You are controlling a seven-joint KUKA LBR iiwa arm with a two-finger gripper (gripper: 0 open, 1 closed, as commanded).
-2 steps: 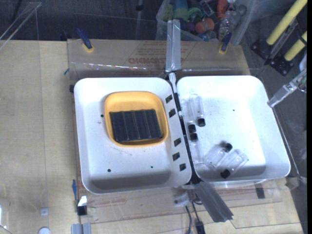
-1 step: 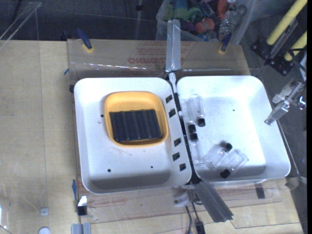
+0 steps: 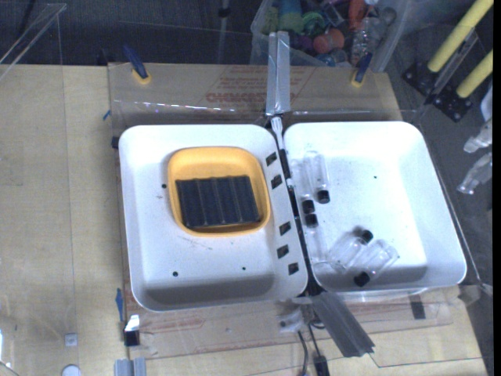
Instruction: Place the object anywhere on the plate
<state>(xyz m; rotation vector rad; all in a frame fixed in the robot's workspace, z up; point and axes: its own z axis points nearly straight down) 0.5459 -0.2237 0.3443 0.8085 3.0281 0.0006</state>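
Observation:
A yellow plate (image 3: 213, 158) with rounded corners sits in the left white bin (image 3: 149, 249), toward its back. A black, ridged rectangular object (image 3: 218, 201) lies flat on the plate and covers most of its floor. Its long side runs left to right, and it stays within the plate's rim.
In the right white bin (image 3: 399, 171) lie several clear plastic vials with black caps: one near the divider (image 3: 315, 172), smaller ones (image 3: 309, 210) below it, and a cluster (image 3: 362, 254) at the front. A clear crate of colourful toys (image 3: 329, 14) stands behind the bins.

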